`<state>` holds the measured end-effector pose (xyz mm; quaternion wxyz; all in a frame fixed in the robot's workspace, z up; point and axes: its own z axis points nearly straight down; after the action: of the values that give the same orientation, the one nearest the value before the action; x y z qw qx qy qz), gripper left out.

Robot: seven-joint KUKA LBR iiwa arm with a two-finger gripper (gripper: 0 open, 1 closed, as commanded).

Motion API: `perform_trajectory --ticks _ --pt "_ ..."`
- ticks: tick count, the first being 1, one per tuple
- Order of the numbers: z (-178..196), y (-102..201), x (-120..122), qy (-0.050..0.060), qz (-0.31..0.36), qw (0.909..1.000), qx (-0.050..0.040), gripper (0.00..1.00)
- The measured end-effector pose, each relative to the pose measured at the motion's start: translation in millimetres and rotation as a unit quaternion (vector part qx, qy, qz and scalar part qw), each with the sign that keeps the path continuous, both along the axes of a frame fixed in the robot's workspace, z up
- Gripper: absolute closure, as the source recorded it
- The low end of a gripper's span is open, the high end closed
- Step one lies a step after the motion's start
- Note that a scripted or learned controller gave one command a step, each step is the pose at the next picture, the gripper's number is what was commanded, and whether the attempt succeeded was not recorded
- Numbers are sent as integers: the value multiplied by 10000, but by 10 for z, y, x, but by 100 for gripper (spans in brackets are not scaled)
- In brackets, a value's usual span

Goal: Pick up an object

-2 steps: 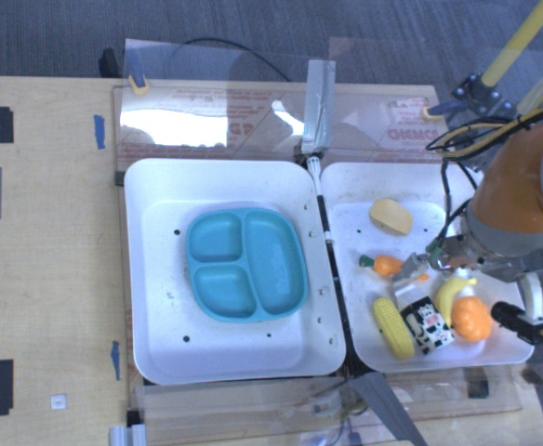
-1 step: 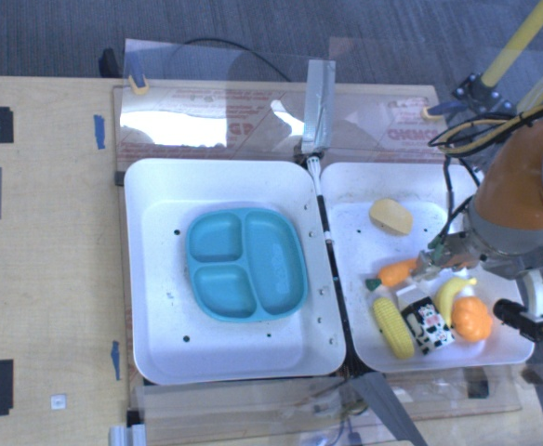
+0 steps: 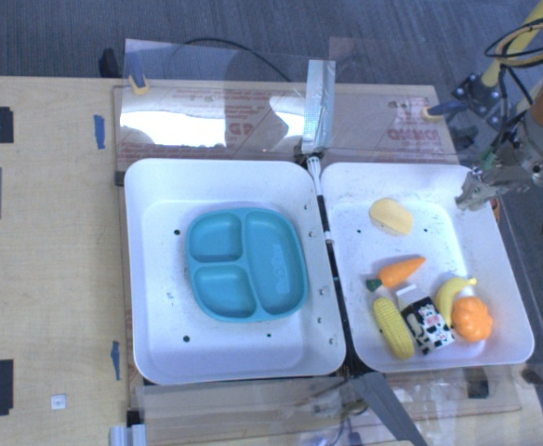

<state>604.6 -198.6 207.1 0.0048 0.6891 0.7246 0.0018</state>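
While the arm is mostly cut off at the right edge, its gripper hangs over the right bin's far right rim, too small to judge. Nearby, the carrot lies mid-bin, its long axis left-right, green end left.

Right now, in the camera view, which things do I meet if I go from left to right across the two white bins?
Blue divided plate → pale yellow piece → carrot → orange fruit. The corn, the black-and-white toy and the banana overlap in between, so I leave them out.
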Motion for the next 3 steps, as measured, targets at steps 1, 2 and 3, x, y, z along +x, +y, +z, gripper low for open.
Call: perform_trajectory --ticks 1,2,3 --pt "-61 11 -23 56 3 10000 16 0" --pt "-725 223 -714 92 -157 9998 31 0" --pt "-702 217 -701 67 -159 9998 26 0"
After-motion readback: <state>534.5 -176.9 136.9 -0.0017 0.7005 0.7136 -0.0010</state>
